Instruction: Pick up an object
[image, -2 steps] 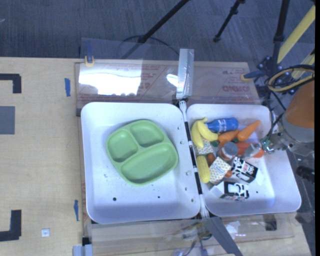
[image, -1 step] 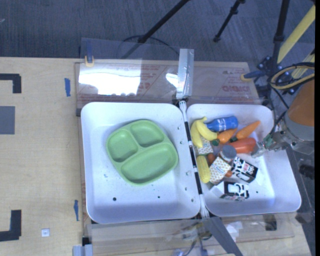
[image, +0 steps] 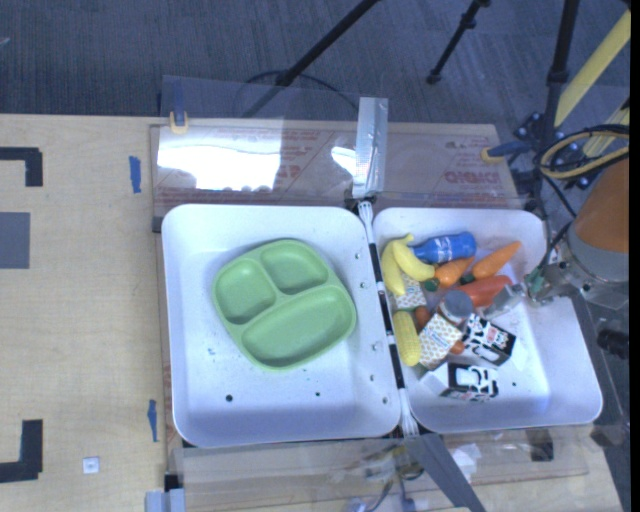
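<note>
Bins: two; right bin under my fingers.
Bananas: two, beside me.
Plate: one, far off.
My fingers: blurred, can't tell.

Left bin holds a divided plate; right bin holds piled toy food, my gripper at its right edge.

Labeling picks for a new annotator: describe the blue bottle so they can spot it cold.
Look at the right bin, the one crowded with toy food, not the left bin holding the green divided plate. Along its far wall lies the blue bottle, on its side beside the yellow bananas. It is the one blue item among yellow, orange and red pieces.
</note>
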